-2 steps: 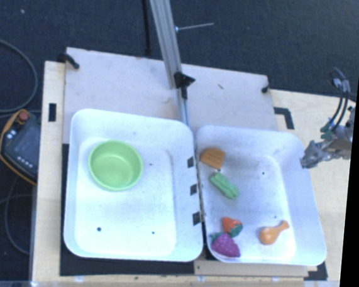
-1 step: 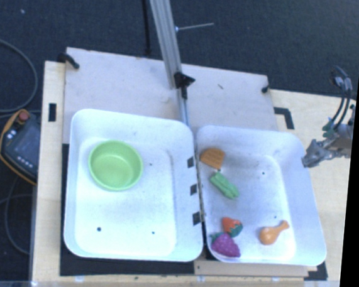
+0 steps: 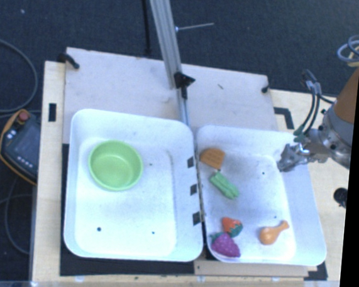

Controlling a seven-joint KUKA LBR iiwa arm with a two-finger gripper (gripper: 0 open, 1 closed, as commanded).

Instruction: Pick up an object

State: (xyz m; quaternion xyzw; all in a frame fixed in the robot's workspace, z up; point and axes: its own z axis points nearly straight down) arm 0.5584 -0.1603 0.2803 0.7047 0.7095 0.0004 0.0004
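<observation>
The right bin (image 3: 300, 202) holds a tan bread-like piece (image 3: 212, 157) at its upper left and a green ridged vegetable (image 3: 224, 186) just below it. Near the bin's front lie a red-orange toy with a green top (image 3: 231, 226), a purple grape bunch (image 3: 226, 244) and an orange drumstick (image 3: 272, 232). My gripper (image 3: 288, 158) hangs over the right bin's upper right corner, well apart from all the toys. Nothing shows between its fingers.
The left bin (image 3: 159, 220) holds a light green bowl (image 3: 115, 165) at its upper left. A metal pole (image 3: 166, 34) rises from the back between the bins. A yellow-edged pendant (image 3: 20, 146) lies off the bench at the left.
</observation>
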